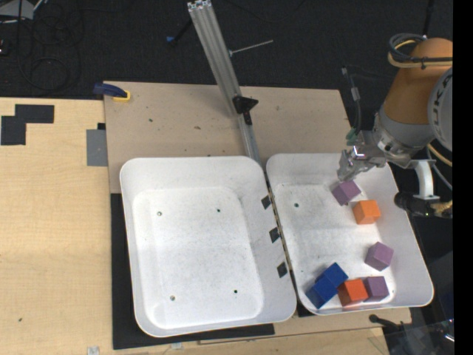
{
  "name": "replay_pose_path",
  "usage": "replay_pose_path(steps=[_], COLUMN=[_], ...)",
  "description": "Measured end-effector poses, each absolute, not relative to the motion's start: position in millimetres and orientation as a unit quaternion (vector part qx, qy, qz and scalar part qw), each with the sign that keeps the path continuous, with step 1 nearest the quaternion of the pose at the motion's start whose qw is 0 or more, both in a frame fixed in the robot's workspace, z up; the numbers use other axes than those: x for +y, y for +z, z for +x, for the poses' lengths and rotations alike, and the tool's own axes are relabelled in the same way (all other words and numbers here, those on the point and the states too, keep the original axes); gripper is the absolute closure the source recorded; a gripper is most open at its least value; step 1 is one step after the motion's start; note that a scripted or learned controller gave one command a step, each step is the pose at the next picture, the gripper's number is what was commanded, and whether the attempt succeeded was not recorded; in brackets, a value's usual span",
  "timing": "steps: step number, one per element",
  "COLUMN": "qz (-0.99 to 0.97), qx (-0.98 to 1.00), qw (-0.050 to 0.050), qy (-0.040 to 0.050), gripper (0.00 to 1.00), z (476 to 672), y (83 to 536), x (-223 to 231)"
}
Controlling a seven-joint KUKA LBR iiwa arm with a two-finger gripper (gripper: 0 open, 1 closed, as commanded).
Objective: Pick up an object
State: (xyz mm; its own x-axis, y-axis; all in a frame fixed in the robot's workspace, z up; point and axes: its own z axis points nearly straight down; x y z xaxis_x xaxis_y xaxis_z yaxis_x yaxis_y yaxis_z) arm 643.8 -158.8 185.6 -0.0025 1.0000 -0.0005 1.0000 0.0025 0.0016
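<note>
Blue block (327, 284) sits lower right w/ orange block (353, 291), in right bin (414, 242). Gripper (350, 170) at upper right, just above purple block (345, 192); fingers' state: cannot tell.

- No text, label, brand, number or sign can be read anywhere: the surfaces in view are plain or too small to make out.

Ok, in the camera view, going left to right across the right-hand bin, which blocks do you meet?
Blue block → purple block by the gripper → orange block at the bin's near edge → orange block mid-bin. I left out the two other purple blocks, whose places in the order overlap. The gripper hangs just above the far purple block.
</note>
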Motion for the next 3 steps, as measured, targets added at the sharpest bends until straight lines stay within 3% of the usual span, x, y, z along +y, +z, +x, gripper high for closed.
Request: replay_pose_path(steps=[1, 3], qz=[0.706, 0.705], qx=[0.708, 0.709], qw=[0.001, -0.002], qy=[0.0009, -0.0004], gripper=[1.0, 1.0], z=[644.5, 641.0], y=[227.8, 238.2], x=[-159.7, -47.4])
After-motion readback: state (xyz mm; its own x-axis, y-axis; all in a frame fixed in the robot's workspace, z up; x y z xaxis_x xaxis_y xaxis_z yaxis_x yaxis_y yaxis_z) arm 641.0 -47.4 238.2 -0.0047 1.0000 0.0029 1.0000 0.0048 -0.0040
